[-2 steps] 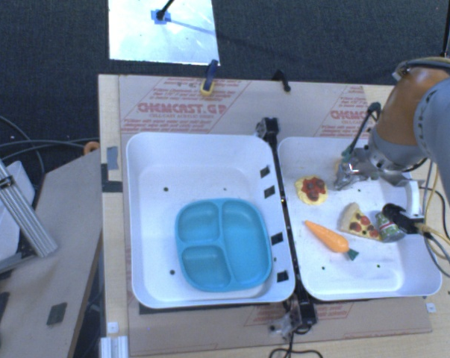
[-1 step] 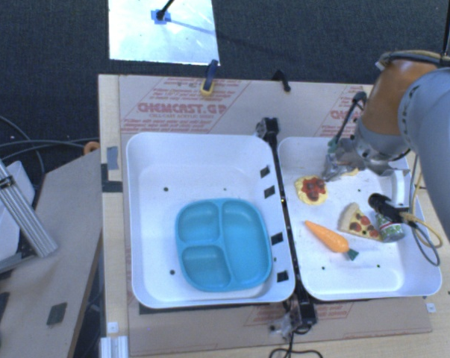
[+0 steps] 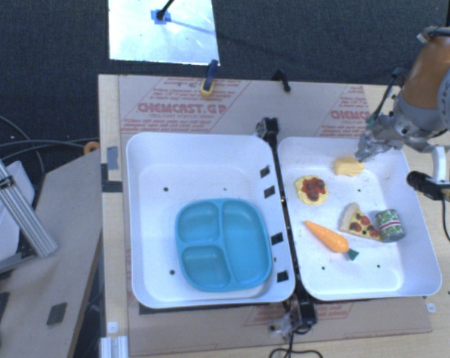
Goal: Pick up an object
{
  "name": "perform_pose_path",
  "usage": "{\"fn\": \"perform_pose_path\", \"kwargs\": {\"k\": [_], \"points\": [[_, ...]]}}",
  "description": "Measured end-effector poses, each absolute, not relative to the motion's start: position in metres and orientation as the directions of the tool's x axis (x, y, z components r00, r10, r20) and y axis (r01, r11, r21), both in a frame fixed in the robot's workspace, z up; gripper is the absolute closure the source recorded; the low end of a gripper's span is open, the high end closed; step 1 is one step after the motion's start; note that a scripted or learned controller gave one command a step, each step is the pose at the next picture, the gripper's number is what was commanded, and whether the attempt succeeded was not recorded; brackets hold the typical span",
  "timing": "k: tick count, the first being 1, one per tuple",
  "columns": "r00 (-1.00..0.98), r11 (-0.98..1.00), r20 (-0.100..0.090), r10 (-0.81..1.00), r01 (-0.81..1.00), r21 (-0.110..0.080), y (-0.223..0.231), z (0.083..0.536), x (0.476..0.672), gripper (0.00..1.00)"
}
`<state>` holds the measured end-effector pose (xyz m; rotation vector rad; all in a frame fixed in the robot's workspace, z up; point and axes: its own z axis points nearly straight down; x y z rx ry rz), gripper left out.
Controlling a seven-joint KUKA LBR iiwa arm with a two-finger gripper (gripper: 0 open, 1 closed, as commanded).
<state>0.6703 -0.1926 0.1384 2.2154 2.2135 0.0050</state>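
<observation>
Two shallow white plastic bins sit side by side on the worktop (image 3: 172, 103), a flat board with red lettering printed across it. The left bin (image 3: 146, 170) holds a glossy blue divided tray (image 3: 223, 245) with rounded corners and three moulded compartments. The right bin (image 3: 411, 274) holds small toy foods: a pale yellow lump (image 3: 349, 167) near its far wall, a round tart-like piece with red topping (image 3: 312, 189), a tapered orange carrot with a green tip (image 3: 330, 239), a wedge of pizza (image 3: 359, 222) and, touching it, a short green patterned can (image 3: 389, 224) lying on its side. The gripper (image 3: 365, 152) on the grey arm with its orange band hangs just above and beside the yellow lump; whether it is released or clenched cannot be told.
</observation>
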Motion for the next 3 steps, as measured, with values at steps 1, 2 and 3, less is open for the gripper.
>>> {"fn": "perform_pose_path", "kwargs": {"k": [1, 2, 3], "points": [[-0.004, 0.004, -0.006, 1.0, 1.0, 0.017, -0.184, 0.132, 0.67, 1.0], [-0.005, 0.005, -0.004, 1.0, 1.0, 0.011, -0.179, 0.106, 0.663, 1.0], [-0.004, 0.004, -0.005, 1.0, 1.0, 0.015, -0.192, 0.09, 0.673, 1.0]]}}
